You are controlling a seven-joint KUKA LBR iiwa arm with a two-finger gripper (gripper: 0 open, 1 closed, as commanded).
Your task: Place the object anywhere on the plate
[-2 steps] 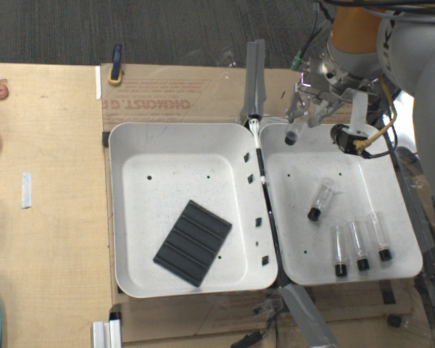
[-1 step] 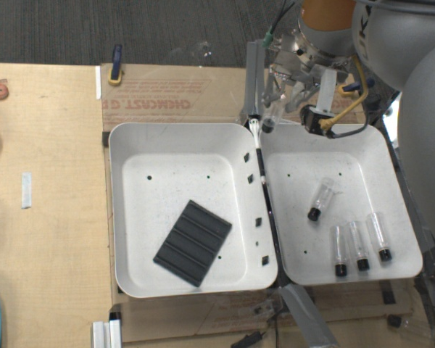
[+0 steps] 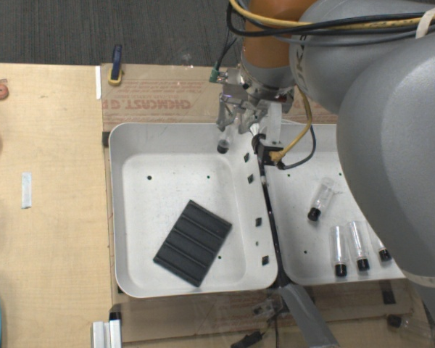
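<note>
Right at the far edge of the left bin point(image 3: 123, 194), a small dark cap point(image 3: 222, 148) hangs just under the gripper point(image 3: 228, 135). It looks a match for the caps on the tubes in the right bin point(image 3: 304, 267), so this may well be a tube on its way across. The body above the cap is too faint against the metalwork to call, though, and I cannot tell whether the gripper is closed on it or spread. The plate point(image 3: 193, 243), dark and ribbed, lies flat and skewed near the front edge of the left bin, about midway along it and well apart from the gripper. In the right bin, one tube point(image 3: 317, 203) lies alone near the middle. Two more tubes point(image 3: 338, 251) lie side by side towards the front edge, with another cap point(image 3: 383, 254) just beside them, half under the arm point(image 3: 377, 122). My read is that this is the carry step, with the lift over the divider done and the placing not yet begun. The next move calls for a run from the far edge towards the front, stopping over the plate. Then a low descent before any release, since a round tube could roll off those ribs.
</note>
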